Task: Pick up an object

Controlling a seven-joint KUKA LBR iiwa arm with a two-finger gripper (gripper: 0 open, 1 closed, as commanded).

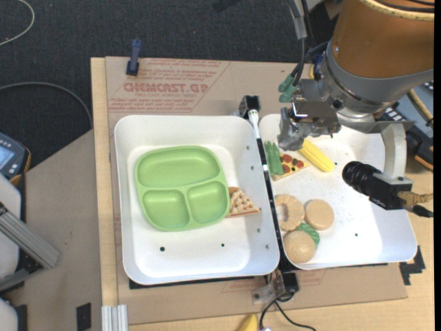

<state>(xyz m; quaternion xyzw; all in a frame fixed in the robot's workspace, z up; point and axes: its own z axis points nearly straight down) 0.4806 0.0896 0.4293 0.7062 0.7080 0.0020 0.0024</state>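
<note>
We see the tool (293,135) low in the right bin (386,247), just above the corn (317,156) and pizza slice (286,164); we cannot tell its state. Toys cluster by the divider, so any pick there looks crowded. Green tray (180,187) fills the left bin (131,143).

The grey arm with its orange band reaches in from the right, gripper (293,138) pointing down.

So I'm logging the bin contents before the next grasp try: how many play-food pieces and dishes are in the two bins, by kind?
Green divided plate: 1
Pizza slices: 2
Corn cob: 1
Round tan bun or cookie pieces: 3
Total: 7
</note>
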